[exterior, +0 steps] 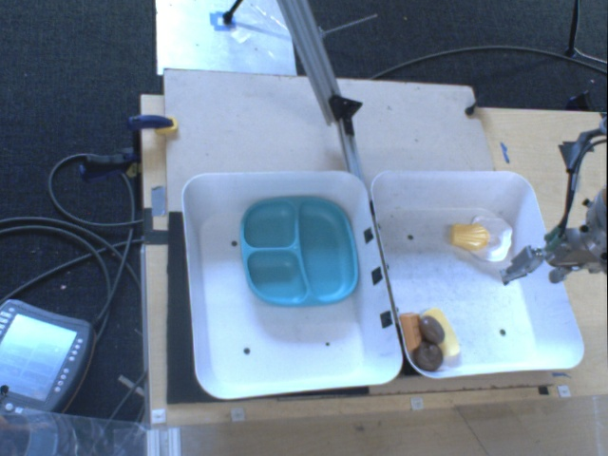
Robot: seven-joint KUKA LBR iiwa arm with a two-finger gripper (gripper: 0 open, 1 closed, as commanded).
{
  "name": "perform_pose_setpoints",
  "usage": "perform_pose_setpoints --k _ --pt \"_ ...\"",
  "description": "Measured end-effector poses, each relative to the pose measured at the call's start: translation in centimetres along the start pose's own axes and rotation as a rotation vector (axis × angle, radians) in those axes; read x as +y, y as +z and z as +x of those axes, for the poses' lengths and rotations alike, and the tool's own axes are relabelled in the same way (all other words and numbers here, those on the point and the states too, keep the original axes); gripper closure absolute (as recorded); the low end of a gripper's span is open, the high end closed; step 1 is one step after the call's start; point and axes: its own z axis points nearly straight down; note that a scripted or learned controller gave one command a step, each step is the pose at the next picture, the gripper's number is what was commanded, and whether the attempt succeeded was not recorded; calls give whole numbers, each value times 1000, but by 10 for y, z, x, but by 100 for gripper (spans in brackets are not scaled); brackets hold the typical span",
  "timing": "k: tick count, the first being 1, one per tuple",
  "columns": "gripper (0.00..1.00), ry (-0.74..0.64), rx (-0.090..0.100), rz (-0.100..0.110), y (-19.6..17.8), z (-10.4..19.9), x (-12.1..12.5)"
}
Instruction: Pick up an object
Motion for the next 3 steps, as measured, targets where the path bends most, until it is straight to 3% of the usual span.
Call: perform_pose_setpoints --k 2,3 --pt "0 0 2 2 124 -5 -6" --pt "100 0 -2 -6 110 -6 -3"
